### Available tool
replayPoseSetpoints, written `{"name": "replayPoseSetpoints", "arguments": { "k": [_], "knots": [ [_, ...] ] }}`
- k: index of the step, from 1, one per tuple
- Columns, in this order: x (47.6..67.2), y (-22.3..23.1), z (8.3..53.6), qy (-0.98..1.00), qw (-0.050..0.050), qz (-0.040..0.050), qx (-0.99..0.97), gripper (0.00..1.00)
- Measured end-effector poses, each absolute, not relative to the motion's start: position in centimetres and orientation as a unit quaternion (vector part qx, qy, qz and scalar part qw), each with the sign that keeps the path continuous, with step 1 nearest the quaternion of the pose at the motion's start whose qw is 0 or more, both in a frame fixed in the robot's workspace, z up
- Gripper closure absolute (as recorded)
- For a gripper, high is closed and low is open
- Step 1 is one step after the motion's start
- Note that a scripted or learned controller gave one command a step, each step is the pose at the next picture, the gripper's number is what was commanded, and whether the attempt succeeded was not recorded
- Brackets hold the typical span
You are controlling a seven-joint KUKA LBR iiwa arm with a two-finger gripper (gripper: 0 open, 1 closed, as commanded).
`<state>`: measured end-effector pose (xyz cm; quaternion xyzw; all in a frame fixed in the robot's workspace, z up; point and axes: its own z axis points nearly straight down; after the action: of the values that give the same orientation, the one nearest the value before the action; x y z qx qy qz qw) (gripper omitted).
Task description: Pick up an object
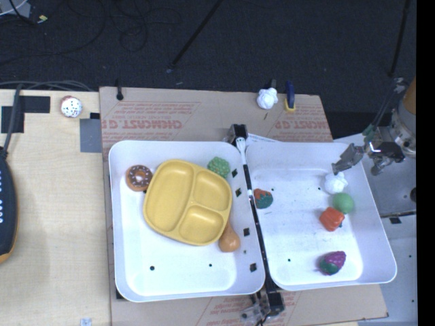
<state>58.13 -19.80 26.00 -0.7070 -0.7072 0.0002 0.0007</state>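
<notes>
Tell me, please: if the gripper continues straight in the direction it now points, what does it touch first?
Probably the white ball, just below and left of the gripper; height above it is unclear.

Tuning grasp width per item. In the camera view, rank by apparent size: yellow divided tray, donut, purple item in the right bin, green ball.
1. yellow divided tray, by far the largest
2. donut and purple item, which look about alike; I won't rank them
3. green ball, slightly smaller
</notes>
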Motion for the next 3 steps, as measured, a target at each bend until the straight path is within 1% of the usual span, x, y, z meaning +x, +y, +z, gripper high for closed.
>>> {"name": "replayPoseSetpoints", "arguments": {
  "k": [1,2,3],
  "knots": [
    [53.6,-13.3,36.6,-0.709,-0.001,-0.0022,-0.705,0.00],
    [48.5,-9.9,54.0,-0.708,-0.007,-0.0059,-0.706,0.00],
    [48.7,-9.7,54.0,-0.709,0.001,0.0013,-0.705,1.00]
  ]
}}
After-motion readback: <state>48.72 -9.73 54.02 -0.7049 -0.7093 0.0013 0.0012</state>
